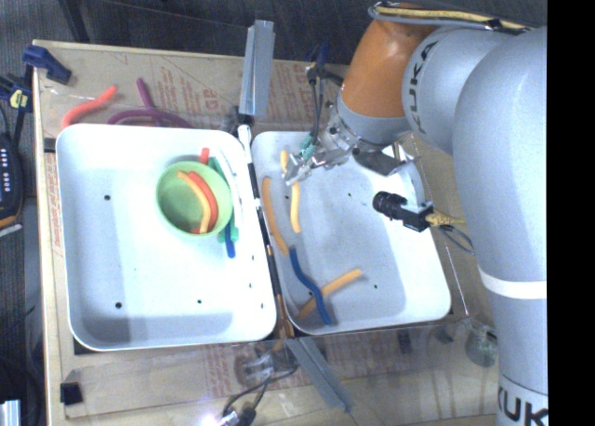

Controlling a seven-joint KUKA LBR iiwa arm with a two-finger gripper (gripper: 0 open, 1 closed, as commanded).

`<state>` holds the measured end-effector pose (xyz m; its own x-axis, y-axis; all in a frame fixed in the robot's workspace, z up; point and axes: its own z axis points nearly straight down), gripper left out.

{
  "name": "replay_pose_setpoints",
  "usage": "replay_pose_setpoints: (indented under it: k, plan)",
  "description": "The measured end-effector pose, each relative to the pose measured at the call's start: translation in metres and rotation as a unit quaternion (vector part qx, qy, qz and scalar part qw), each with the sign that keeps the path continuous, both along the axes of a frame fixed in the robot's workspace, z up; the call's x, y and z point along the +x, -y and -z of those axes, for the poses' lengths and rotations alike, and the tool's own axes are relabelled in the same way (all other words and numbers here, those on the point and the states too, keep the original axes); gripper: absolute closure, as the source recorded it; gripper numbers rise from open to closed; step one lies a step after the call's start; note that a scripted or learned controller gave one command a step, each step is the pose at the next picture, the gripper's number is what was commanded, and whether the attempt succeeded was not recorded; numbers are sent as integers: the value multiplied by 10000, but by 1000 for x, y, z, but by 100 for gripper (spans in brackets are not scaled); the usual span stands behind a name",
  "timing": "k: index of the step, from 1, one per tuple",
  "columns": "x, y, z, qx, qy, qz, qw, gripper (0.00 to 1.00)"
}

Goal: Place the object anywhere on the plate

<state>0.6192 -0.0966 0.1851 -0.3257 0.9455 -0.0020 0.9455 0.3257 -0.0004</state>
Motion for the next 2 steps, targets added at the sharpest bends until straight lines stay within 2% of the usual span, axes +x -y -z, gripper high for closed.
replay_pose_setpoints:
  k: [1, 2]
  plan:
    - [12, -74, -6, 5, -7, -986, 9951, 100]
    - [12, -74, -6, 5, -7, -985, 9951, 0]
